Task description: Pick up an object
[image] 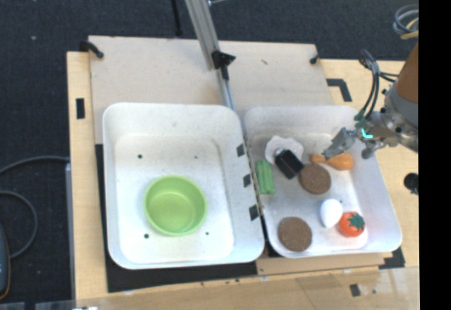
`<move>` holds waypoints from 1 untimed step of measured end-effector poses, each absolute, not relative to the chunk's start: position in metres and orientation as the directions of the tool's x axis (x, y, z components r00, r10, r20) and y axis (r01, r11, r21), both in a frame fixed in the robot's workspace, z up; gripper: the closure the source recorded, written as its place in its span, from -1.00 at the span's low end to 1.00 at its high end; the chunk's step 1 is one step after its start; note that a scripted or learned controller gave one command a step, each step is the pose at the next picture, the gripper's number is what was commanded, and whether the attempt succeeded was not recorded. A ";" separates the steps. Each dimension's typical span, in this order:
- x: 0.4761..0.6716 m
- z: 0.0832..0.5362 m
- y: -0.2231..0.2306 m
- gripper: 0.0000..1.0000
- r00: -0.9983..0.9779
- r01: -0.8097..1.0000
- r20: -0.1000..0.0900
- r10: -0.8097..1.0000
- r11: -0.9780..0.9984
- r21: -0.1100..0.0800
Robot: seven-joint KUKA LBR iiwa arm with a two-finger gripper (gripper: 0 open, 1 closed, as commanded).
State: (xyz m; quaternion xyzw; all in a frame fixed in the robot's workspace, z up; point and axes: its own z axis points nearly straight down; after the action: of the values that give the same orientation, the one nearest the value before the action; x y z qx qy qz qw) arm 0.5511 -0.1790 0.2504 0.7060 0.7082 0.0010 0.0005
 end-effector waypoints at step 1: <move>0.556 0.202 -0.188 -1.00 0.001 1.000 -0.002 1.000 -0.001 -0.003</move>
State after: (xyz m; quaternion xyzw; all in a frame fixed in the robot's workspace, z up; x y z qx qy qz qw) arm 0.5563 -0.1880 0.2016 0.7074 0.7068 -0.0018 -0.0005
